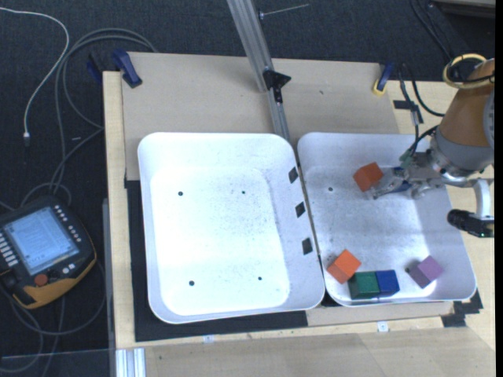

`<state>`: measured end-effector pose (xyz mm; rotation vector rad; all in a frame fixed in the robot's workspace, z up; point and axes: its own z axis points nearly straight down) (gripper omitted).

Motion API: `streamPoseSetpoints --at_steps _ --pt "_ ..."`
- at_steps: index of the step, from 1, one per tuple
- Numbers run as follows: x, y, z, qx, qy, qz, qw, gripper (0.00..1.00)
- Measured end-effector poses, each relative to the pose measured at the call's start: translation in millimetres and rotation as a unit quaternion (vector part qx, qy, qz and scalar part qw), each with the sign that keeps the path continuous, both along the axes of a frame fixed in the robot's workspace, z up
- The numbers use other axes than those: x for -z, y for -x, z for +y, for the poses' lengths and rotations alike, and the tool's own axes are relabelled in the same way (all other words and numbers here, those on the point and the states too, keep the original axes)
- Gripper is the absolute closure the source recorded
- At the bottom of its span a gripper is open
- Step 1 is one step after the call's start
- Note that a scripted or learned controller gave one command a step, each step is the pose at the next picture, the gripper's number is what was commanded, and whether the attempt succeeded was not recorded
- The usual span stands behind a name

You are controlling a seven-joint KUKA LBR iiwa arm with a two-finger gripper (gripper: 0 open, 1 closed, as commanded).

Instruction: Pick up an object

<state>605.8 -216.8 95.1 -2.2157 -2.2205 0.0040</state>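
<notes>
Orange block (pixel 367 176) lies in the right bin (pixel 314 210), in its upper middle area, just beside the gripper (pixel 383 187), which reaches in from the right at bin-floor level. Contact between block and gripper cannot be determined, and the gripper's state, released or clenched, cannot be determined either. A second orange block (pixel 343 265), a green block (pixel 364 284), and a blue block (pixel 387 282) lie along the near wall of the right bin; green and blue touch. A purple block (pixel 427 271) lies near them to the right.
</notes>
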Motion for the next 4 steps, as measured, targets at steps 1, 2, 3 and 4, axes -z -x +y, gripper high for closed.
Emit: streamPoseSetpoints --at_steps 1,2,3,4 --pt "-3.2 -51.9 15.1 -0.004 0.0002 0.022 0.9998 0.00" --pt "-12.0 -50.4 14.8 -0.001 -0.0001 0.022 0.9998 1.00" --pt "-20.9 -44.0 98.0 -0.003 -0.0015 0.001 1.0000 1.00" --pt "-109.9 -51.7 190.1 -0.004 -0.0011 -0.007 1.0000 1.00"
